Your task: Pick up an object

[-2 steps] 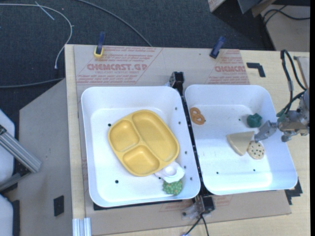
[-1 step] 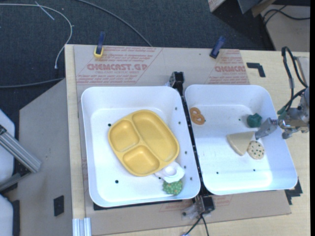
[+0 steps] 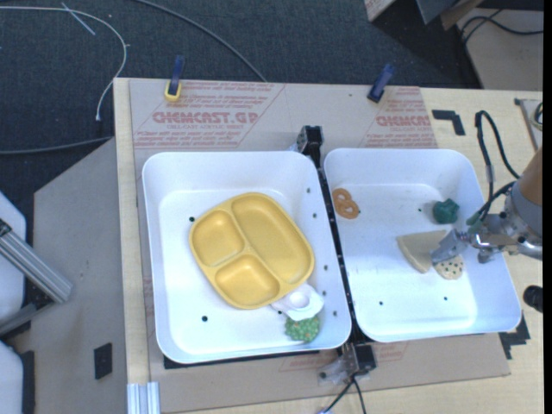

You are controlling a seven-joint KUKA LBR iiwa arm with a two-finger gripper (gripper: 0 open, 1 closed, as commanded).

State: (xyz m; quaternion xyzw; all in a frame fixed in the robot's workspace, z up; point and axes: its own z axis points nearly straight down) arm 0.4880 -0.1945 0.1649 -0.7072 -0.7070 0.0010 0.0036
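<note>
**Two-bin bench with the gripper low in the right bin**

On the left half of the bench, the left shallow white bin [image 3: 172, 231] holds a yellow three-compartment plastic tray [image 3: 251, 248], lying flat and turned at a slant. Touching the tray's near corner is a small white egg-shaped toy piece [image 3: 298, 300], and just below that sits a green leafy toy vegetable [image 3: 303, 328] against the bin's front wall. Between the bins, black clamps [image 3: 310, 138] grip the adjoining rims.

Further right, the right shallow white bin [image 3: 405, 317] contains a brown pretzel-shaped toy [image 3: 346, 203] near its left wall and a small dark green plastic lump [image 3: 446, 211] toward its right wall. Near the middle lies a tan wedge-shaped piece [image 3: 416, 250], with a speckled tan cracker-like disc [image 3: 448, 269] just beside it. The metal two-finger gripper [image 3: 449, 249] reaches in from the right edge, its tip over the wedge's right end and just above the disc. Whether its fingers are apart or together cannot be told at this scale, nor whether they touch either piece.
</note>
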